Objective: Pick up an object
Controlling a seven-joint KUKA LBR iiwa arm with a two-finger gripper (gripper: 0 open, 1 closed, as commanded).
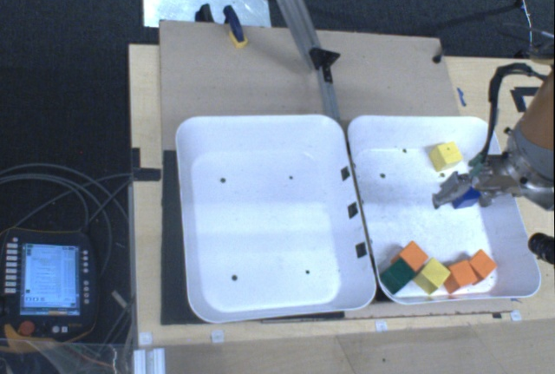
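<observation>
Gripper low in right bin, fingers' state can't tell. Small blue block just beside it at 4 o'clock, long axis unclear. Matte yellow cube at 12 o'clock, apart.

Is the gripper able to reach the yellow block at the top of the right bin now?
Probably yes. The yellow block lies alone in the right bin, nothing on top, and the gripper is just below it.
</observation>
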